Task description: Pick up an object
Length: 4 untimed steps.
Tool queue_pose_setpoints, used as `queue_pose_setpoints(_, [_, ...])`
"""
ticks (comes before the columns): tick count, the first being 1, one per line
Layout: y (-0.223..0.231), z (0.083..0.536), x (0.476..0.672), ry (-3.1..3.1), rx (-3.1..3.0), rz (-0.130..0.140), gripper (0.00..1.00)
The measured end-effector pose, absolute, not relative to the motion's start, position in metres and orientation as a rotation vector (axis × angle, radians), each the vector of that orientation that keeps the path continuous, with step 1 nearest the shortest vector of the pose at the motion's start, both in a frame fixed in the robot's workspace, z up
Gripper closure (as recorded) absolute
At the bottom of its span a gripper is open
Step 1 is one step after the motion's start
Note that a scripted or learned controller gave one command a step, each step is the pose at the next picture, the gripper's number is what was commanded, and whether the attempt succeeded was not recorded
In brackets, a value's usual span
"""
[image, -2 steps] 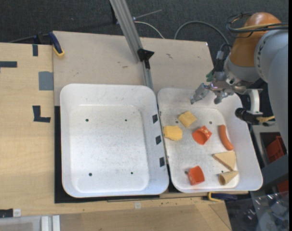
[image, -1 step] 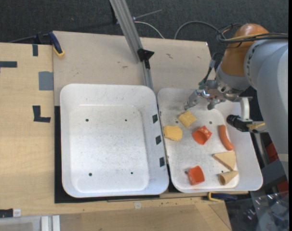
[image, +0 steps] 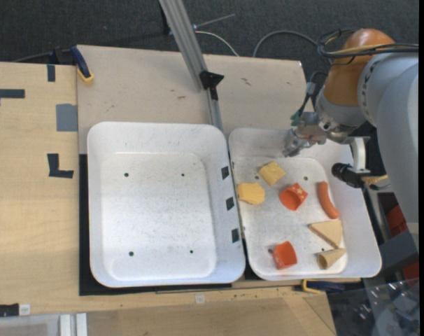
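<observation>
You see the desk (image: 149, 89) carrying two shallow white bins side by side: the left bin (image: 156, 135) and the right bin (image: 359, 254). The arm (image: 380, 82) enters from the right, its orange band (image: 355, 54) sitting above the wrist, and the tool (image: 296, 144) hangs over the far left part of the right bin. You cannot tell whether the tool is open or closed, because its tip is small and blurred against the bin floor; nothing is visibly held in it. All the objects lie in the right bin. A yellow block (image: 272, 173) lies just near of the tool, apart from it. A second yellow piece (image: 251, 193) lies to the left of and slightly nearer than the first, close to the bin's left wall. An orange-red cup-shaped piece (image: 292, 197) lies at the middle of the bin, and a red sausage (image: 327, 199) lies to its right, running far to near. A tan wedge (image: 327, 231) lies nearer, toward the right side, and a tan cone (image: 331, 258) lies just near of it, by the near right corner. A red block (image: 284, 255) lies close to the near wall, left of the cone. A metal pole (image: 187, 40) slants across the desk at the far side, ending between the two bins.
</observation>
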<state>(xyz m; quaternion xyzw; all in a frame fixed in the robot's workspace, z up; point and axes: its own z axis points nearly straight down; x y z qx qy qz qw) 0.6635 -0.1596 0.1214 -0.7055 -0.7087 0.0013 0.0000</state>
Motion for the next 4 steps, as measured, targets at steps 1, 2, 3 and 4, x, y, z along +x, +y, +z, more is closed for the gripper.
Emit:
queue_pose_setpoints(1, [-0.153, 0.183, 0.669, -2.227, -2.221, -0.004, 1.0])
queue_pose_setpoints(2, [-0.151, 0.244, 0.677, -2.228, -2.223, -0.006, 1.0])
queue_pose_setpoints(3, [-0.15, 0.281, 0.678, -2.226, -2.221, -0.003, 1.0])
queue_pose_setpoints(4, [-0.098, 0.284, 0.676, -2.227, -2.214, -0.001, 1.0])
